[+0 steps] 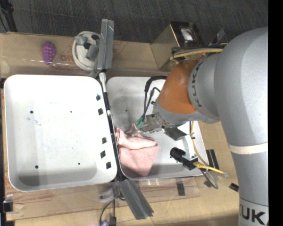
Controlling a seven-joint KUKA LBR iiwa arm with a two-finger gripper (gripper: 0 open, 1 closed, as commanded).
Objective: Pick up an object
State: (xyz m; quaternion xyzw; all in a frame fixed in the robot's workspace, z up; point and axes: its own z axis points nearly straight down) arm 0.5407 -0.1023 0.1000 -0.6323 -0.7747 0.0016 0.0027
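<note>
Camera view: gripper (pixel 140 126) low in right bin (pixel 127 91), at top edge of pink cloth (pixel 137 153); finger state cannot be told. Risk: tips catch only a loose fold near the divider, cloth slides free on lift.

The arm's orange band (pixel 179 91) and wrist cover the middle of the right bin (pixel 127 91). The tool (pixel 142 126) sits low over a pink cloth (pixel 137 152), its tip too small and cluttered to read. The grey arm (pixel 240 102) runs off the bottom edge.
</note>
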